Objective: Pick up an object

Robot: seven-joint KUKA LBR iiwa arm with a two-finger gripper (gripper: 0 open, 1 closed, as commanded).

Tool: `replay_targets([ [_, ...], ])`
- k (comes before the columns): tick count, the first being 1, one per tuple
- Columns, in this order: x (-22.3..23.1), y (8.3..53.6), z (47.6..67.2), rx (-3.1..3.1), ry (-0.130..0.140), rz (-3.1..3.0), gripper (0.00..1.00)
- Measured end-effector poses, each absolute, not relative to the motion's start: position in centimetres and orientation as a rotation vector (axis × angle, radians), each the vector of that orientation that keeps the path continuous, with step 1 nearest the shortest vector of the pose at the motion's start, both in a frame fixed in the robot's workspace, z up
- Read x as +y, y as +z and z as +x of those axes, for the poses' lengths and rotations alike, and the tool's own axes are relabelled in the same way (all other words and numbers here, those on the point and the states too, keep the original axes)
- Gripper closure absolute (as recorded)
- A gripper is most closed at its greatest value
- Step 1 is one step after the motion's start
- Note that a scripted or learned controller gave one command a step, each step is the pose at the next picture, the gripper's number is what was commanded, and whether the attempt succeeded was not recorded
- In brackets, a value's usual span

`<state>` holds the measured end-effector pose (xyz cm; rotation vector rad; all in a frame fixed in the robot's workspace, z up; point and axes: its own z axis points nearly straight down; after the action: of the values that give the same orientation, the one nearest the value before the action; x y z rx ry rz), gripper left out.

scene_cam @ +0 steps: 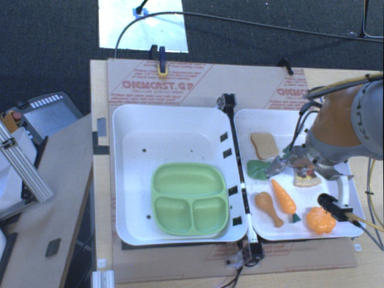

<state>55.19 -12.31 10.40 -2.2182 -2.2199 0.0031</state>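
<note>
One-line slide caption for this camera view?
KUKA arm's end effector low in the right bin among toy foods; green divided plate in the left bin.

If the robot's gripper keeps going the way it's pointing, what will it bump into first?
Probably the green leafy toy. The gripper points toward the left of the picture, low over the right bin, and that green piece lies just past its tip. The slice of bread sits a bit off that line. Height is hard to judge from above.
</note>
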Motion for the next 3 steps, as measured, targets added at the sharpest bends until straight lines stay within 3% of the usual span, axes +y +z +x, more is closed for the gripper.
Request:
replay_targets([
  [1,-12.4,11.8,55.4,-2.225,-0.002,-2.221,1.0],
  [3,-11.7,21.4,56.5,-2.231,-0.007,-2.22,1.0],
])
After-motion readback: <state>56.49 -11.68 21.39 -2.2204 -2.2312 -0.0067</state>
